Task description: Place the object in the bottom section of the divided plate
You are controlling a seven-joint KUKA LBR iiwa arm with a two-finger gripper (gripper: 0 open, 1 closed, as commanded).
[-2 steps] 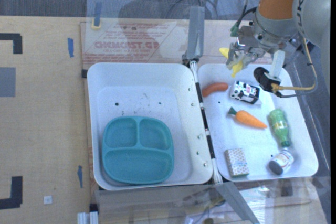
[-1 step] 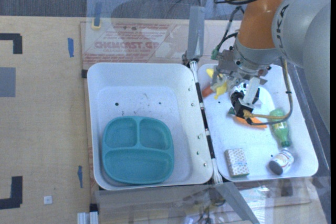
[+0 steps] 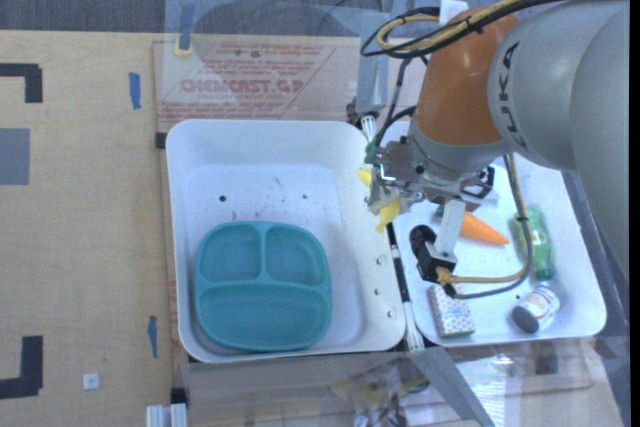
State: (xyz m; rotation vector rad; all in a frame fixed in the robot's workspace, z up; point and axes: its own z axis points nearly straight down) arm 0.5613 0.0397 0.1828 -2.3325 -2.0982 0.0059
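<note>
The arm [image 3: 470,105] is hanging over the right bin [image 3: 585,315]. The teal plate [image 3: 262,285] is sitting in the left bin [image 3: 250,155]. Jaws apart or together? Cannot tell.

Light: bright, even, overhead.
Shadows: faint, soft-edged, in white bin [image 3: 250,180] left of claw [image 3: 385,198].
Focus: slightly soft throughout.

— Where does the camera sit?
— Fixed above my bench [image 3: 70,215], looking down at a slant.
— How near?
— Near enough that one white bin [image 3: 185,175] takes the frame's centre and the other bin [image 3: 585,305] the lower right. My arm [image 3: 560,65] looms large at upper right.
</note>
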